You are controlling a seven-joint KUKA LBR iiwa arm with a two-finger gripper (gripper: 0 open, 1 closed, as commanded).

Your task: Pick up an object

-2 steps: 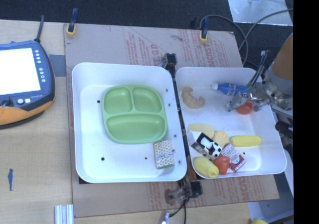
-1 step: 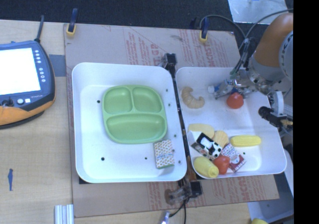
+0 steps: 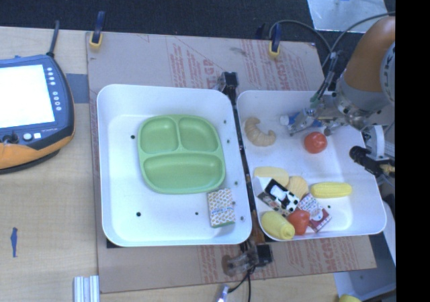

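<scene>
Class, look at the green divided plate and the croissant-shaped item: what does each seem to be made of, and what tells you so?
Green divided plate: likely moulded plastic, matte, with uniform colour and smooth rounded compartments. Tan croissant-shaped item: probably plastic toy food, with an even colour and slight sheen, though the view leaves it open.

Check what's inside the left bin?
Left bin holds a green divided plate and a small patterned box by its near-right corner. Anything beneath them is covered.

arm (image 3: 376,59) cut off at right edge
</scene>
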